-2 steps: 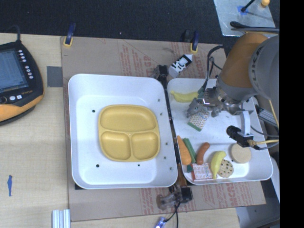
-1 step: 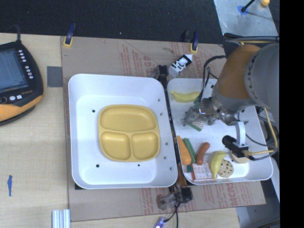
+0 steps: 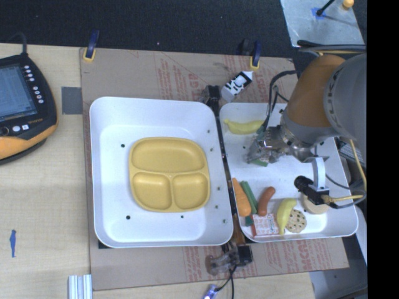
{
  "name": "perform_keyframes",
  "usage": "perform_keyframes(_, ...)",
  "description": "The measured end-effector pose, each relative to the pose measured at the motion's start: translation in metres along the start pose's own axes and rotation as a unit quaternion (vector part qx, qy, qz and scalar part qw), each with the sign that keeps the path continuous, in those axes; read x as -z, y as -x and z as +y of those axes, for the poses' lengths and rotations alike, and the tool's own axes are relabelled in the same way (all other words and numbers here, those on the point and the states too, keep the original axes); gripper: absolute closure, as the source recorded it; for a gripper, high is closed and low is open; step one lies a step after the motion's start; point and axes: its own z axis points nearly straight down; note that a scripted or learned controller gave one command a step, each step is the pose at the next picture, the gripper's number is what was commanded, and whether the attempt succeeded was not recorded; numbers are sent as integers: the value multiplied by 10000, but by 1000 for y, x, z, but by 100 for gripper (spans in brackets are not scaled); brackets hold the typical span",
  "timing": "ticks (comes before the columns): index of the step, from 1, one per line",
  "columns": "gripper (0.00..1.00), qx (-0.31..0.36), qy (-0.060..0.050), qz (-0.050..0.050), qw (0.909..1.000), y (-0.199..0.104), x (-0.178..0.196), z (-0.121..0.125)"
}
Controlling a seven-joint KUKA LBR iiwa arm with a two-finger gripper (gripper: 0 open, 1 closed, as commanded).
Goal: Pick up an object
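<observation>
Resting on a cardboard-covered bench [image 3: 50, 185]: 2 white bins [image 3: 106, 167].

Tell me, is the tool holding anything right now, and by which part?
Cannot be told: the tool is low in the right bin, near the banana, with something green at its tip.

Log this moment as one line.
arm: over right bin | gripper: low near banana, fingers unclear | grasp: none seen | left bin: yellow tray
</observation>
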Motion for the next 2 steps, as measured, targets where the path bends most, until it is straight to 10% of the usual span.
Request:
perform_keyframes(1,100,-6,29,19,10000,-70,91,35)
perform_keyframes(2,100,-8,15,21,10000,-124,127,2)
